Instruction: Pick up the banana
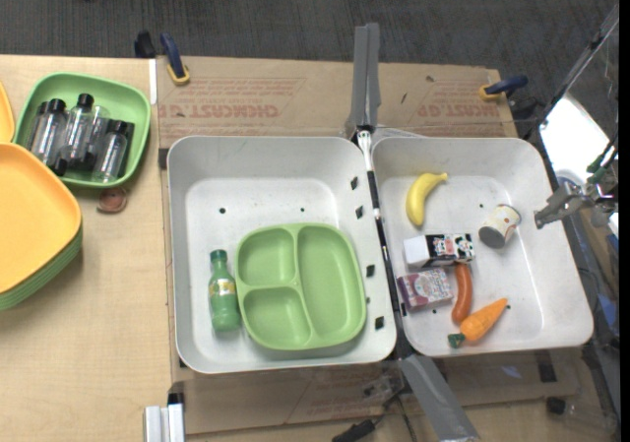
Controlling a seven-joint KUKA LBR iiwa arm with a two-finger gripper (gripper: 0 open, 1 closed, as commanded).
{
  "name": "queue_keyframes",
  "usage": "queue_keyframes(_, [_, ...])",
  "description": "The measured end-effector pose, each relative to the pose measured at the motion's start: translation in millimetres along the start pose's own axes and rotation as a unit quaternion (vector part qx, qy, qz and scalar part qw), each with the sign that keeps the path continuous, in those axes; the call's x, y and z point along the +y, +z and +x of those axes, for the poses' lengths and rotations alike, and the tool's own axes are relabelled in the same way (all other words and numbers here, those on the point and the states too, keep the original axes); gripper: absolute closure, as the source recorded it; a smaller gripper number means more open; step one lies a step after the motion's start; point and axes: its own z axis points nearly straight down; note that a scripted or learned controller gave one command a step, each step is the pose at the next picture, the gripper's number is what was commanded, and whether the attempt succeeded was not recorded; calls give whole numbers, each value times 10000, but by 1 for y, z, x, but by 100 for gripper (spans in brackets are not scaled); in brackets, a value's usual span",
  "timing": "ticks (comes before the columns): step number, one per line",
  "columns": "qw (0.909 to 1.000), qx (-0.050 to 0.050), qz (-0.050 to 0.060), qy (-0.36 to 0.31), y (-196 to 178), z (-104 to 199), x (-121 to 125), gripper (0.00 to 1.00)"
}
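Note:
The yellow banana (423,196) lies in the right bin (522,159), in its back left part, close to the divider between the bins. Its curved body points from upper right to lower left, and nothing touches it. My gripper (563,204) pokes in at the right rim of that bin, well to the right of the banana and slightly nearer the front. It is small and partly cut off at the view's edge. Nothing is seen in it.
Sharing the right bin are a small white cup (500,225), a black-and-white carton (448,249), a pink carton (425,287), a red sausage (461,294) and a carrot (482,320). The left bin (256,169) holds a green divided plate (298,284) and a green bottle (223,290).

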Motion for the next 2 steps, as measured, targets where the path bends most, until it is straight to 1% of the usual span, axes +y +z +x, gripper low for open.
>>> queue_keyframes(1, [10000,-4,-2,57,42,6,64,0])
queue_keyframes(2, [9887,-8,-6,1497,-28,36,120,0])
